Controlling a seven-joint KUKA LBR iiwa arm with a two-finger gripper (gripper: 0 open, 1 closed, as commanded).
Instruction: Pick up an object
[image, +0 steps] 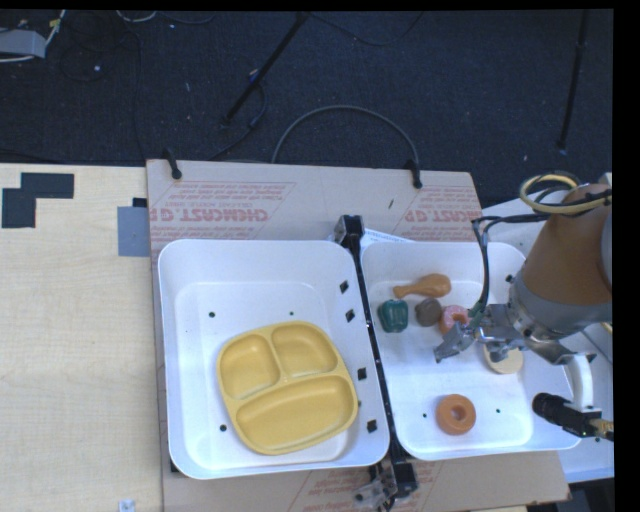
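Objects for picking sit loose in the right bin (400, 420), scattered so the claw can reach each from above: a tan drumstick-shaped toy (424, 287) near the bin's far edge, a dark green pepper-like piece (393, 316) by the divider, a small brown lump (428, 312), a pink ring (454, 318) just beside it, and an orange donut (456, 414) alone near the near edge. All look like smooth moulded plastic. Claw (455, 343) hangs low over the bin's middle, close to the pink ring; cannot tell if it is apart or together, nothing seen gripped. Left bin (190, 300) carries a yellow three-compartment tray (288, 388), glossy, lying flat.
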